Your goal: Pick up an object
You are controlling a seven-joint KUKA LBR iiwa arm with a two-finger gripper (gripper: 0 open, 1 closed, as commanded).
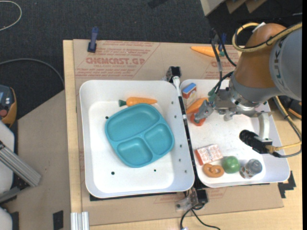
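My gripper (205,110) is low in the right bin (278,174), near its left wall and towards the back. It is right against an orange and red object (195,112), which the gripper partly hides. A small carton with a blue and red top (189,89) stands just behind. Along the front of the right bin lie a pink and white packet (208,154), an orange ring-shaped piece (213,170), a green ball-like object (230,164) and a grey round object (252,167).
The left bin (91,128) holds a teal divided plate (139,135) with an orange carrot (138,101) behind it. Another orange piece (203,50) lies on the board behind the right bin. A blue clip (92,40) sits at the board's back left.
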